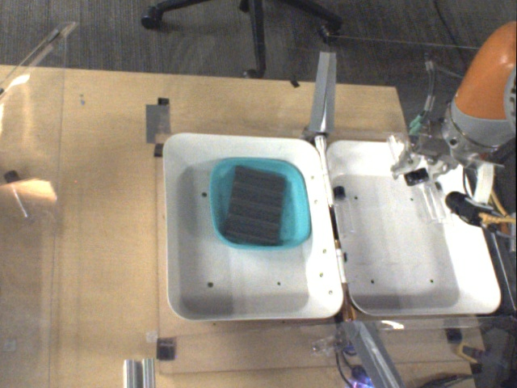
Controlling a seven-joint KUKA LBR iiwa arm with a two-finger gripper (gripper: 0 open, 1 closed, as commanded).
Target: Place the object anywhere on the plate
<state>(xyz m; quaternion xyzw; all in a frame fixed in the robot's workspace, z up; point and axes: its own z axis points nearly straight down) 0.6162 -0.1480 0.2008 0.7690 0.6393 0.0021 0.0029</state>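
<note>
One fixed camera looks down at a slant on the light wooden table (81, 241) and both shallow white bins (186, 289), floor beyond.

two white bins (194, 297) on bench (81, 217); chair base (250, 6) behind.

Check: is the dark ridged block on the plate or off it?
On it. The dark ridged block lies flat inside the teal plate in the left bin, teal rim showing all around it.

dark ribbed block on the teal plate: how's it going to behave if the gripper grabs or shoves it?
The dark ribbed block lies flat and broad on the teal plate, so it probably won't roll or tip. Its ridged, matte surface suggests decent grip. It looks like foam or rubber, so likely light and somewhat squashy, though I can't confirm the material.
</note>
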